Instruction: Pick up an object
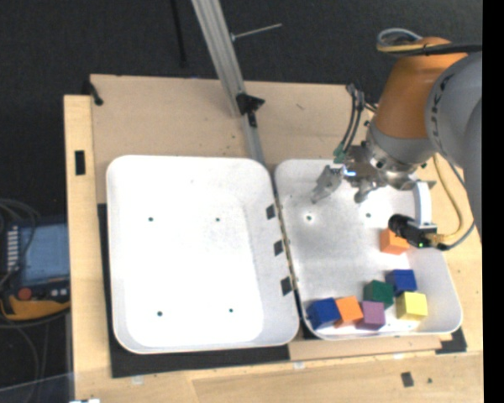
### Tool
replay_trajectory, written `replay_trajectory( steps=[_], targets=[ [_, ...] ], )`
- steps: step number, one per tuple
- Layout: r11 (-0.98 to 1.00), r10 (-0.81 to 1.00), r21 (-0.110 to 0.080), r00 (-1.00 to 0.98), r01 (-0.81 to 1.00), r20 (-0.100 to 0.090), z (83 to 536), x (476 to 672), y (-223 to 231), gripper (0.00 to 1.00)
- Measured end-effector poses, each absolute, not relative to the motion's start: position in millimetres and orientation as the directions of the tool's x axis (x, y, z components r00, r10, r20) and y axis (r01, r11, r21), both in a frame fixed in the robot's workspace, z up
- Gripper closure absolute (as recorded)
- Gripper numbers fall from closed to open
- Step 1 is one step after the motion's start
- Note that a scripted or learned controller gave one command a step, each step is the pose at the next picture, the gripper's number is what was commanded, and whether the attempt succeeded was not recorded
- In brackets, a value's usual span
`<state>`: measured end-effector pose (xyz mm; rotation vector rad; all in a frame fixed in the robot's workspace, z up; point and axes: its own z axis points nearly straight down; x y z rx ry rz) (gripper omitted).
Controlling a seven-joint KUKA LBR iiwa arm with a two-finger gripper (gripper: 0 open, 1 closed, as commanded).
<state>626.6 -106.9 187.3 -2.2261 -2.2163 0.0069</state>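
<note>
My gripper (344, 185) hangs over the far part of the right bin (336, 242), its two grey fingers spread apart with nothing between them. Several small blocks lie in this bin. An orange block (393, 242) rests by the right wall, just below a black part of the arm. Along the near edge sit a blue block (323, 311), an orange block (349, 309), a purple block (374, 313), a green block (379, 292), another blue block (401, 280) and a yellow block (413, 305). The gripper is well away from all of them.
The left bin (193, 250) lies beside the right one, split from it by a ridge with black clips (279, 248). A slanted metal rail (227, 65) crosses the back of the bench. A handheld controller (34, 267) and cables sit at the far left.
</note>
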Motion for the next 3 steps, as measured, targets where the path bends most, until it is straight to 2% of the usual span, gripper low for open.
replay_trajectory(
  steps=[1,2,3],
  targets=[
    [-0.004,1.000,-0.006,0.004,1.000,-0.002,124,627.4,-108,0.00],
    [-0.009,1.000,0.004,0.009,1.000,0.001,140,630.0,-108,1.00],
    [-0.001,1.000,0.008,0.001,1.000,-0.001,198,640.2,-114,1.00]
  ],
)
